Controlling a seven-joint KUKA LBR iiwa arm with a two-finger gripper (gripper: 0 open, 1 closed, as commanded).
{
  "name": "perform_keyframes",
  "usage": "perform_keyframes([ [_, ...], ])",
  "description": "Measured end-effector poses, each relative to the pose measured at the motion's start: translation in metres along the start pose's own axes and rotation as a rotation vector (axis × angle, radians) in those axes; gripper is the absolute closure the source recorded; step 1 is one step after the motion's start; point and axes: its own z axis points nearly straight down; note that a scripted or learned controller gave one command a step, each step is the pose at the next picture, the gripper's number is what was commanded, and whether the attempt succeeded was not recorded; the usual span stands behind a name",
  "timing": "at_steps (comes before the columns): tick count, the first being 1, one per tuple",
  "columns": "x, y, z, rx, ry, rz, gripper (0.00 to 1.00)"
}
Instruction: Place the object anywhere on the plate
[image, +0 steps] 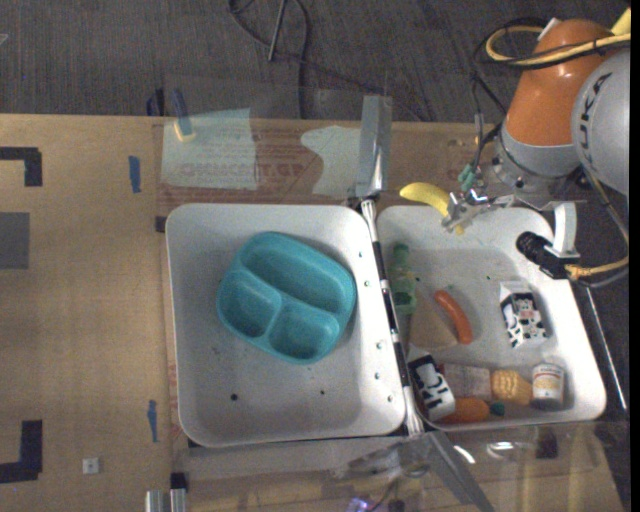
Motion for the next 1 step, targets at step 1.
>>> perform_keyframes([
  [1, 0.0612, -0.0031, -0.0129, 0.003, 0.004, -0.171, 1.00],
])
